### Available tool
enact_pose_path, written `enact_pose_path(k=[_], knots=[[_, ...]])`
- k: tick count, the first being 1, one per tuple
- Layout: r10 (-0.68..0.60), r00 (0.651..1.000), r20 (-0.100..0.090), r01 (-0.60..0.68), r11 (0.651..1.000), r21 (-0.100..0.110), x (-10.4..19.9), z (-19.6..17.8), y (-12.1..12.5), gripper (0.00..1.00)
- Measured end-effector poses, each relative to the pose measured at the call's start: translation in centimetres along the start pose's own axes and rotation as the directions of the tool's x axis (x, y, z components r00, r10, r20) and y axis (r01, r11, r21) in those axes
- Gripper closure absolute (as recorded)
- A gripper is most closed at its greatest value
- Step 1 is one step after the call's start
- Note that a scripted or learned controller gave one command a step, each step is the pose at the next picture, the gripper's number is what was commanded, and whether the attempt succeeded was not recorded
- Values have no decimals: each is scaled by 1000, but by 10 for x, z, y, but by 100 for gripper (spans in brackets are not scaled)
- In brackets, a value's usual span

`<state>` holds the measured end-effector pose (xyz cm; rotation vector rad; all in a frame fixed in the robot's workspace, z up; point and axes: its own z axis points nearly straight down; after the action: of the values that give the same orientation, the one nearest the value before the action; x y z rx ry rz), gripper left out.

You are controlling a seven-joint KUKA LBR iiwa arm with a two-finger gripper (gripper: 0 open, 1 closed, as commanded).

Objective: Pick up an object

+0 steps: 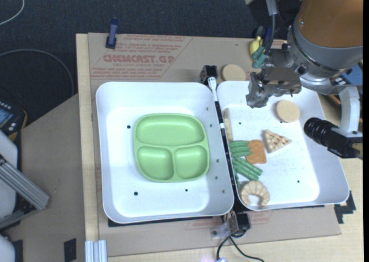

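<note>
On the plywood bench point(138, 59) sit two white bins. We cannot tell how our gripper point(260, 97) is set; it hangs over the right bin point(323, 192), near a round biscuit point(287, 111). Beyond lie a pizza slice point(277, 140), green beans point(243, 160) and a croissant point(256, 192). The left bin point(115, 197) holds a green divided plate point(171, 146).

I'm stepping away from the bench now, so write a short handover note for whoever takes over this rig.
End effector: hovering over the right white bin's far-left corner, nothing visibly held; finger state unclear.
Right bin holds: round tan cookie, triangular pizza-slice toy, green bean pods, orange piece, tan croissant.
Left white bin: green three-compartment plastic tray.
Done: no pick yet.
Left: grasp and lift one object.
</note>
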<state>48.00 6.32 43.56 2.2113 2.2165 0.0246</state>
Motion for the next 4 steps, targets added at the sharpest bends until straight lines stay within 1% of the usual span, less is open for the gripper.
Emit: enact_pose_path(k=[1,2,4], knots=[[8,1000,6,-8,1000,27,-42,95,9,100],[-4,1000,2,4,1000,17,23,81,-2,100],[1,1000,4,-2,1000,13,20,61,0,100]])
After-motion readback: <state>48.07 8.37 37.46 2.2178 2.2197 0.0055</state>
